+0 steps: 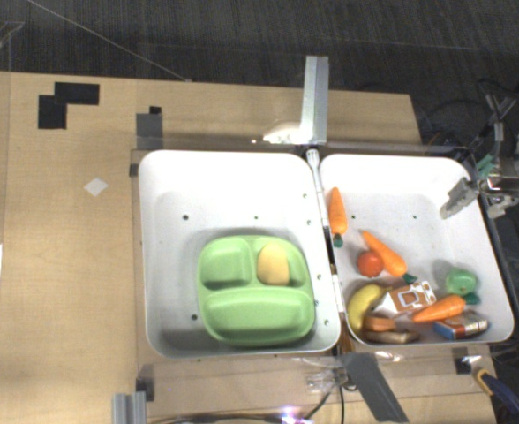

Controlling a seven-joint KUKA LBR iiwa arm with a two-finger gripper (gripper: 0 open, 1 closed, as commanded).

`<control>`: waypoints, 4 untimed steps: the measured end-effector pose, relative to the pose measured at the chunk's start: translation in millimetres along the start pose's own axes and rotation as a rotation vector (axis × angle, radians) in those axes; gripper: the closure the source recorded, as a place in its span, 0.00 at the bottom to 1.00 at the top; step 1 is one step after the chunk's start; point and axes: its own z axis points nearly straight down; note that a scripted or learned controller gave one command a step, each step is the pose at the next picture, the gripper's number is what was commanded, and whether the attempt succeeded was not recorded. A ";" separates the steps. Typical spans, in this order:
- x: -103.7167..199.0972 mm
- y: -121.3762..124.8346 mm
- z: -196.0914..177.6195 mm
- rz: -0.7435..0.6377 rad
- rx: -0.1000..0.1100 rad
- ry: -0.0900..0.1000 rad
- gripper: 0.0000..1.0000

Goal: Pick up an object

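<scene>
— Honestly, our worry starts with the heap itself. The objects we could pick sit crowded in the near corner of the right bin (392, 170), well below and to the left of the gripper (459, 200): a banana (362, 304), a tomato (371, 262), a long carrot (385, 253), a second carrot (440, 308), a small white box (413, 296) and a green piece (461, 282).

— So what could fail for us?

— They touch and overlap. If we come down on the box, a finger may land on the carrot lying just beside it and push both aside. Round things such as the tomato could roll out of a pinch.

— And the lone carrot (336, 212) by the divider?

— It lies farther left of the gripper, tight against the bin wall, so we judge there is little room for a finger on that side.

— What is the gripper doing now?

— It hangs at the bin's right rim, over bare white floor, touching none of the objects and holding nothing that we can see. Whether it is spread or closed we cannot tell; it looks like one grey blade from this slant.

— The other bin?

— Far to the left, a green tray (242, 312) with a yellow fruit (274, 263) in it.
</scene>
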 end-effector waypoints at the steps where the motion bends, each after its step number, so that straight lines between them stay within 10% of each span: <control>1: 59.0 -2.0 131.8 -0.133 0.001 0.001 0.00; 2: 78.6 -57.8 159.2 0.066 -0.024 -0.003 0.00; 3: 82.0 -55.1 147.6 0.061 -0.027 0.003 1.00; 4: 100.4 -54.4 91.3 -0.158 -0.002 0.001 1.00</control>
